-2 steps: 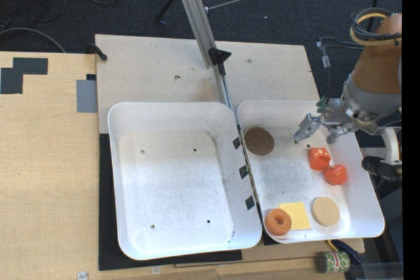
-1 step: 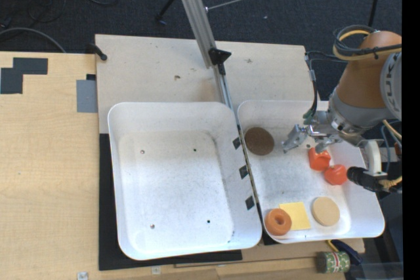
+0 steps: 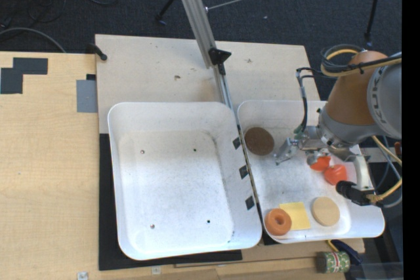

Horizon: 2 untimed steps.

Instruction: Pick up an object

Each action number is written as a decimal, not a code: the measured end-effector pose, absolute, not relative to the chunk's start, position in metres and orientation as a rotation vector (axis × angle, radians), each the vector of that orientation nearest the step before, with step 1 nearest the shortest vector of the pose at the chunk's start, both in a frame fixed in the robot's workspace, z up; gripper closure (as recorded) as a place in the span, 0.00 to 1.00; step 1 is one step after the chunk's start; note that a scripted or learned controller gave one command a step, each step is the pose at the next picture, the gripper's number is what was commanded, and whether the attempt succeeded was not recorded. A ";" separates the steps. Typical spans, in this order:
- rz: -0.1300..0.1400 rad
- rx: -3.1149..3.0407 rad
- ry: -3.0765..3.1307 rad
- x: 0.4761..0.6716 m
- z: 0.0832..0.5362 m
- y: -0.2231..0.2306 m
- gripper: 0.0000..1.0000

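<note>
Right white bin (image 3: 367, 227): pincer (image 3: 283, 153) beside brown disc (image 3: 258, 140), its state unclear; no legible writing.

The grey arm (image 3: 367, 101) reaches in from the right, its tool (image 3: 286, 153) held low.

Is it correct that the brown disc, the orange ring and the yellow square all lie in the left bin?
Not quite: the camera view shows the brown disc, orange ring and yellow square all lying in the right bin, not the left bin.
</note>
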<state>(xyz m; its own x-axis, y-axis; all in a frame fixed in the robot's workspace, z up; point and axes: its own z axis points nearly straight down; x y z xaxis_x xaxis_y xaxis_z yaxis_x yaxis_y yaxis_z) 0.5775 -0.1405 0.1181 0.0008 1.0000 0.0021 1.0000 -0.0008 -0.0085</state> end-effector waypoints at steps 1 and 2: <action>0.004 -2.226 -2.212 0.579 0.131 -0.142 1.00; -0.003 -2.226 -2.220 0.572 0.191 -0.141 1.00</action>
<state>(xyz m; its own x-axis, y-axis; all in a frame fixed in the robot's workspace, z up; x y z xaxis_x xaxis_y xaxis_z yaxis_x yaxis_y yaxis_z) 0.5721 -0.1408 0.1907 0.0027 1.0000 -0.0003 1.0000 -0.0027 0.0028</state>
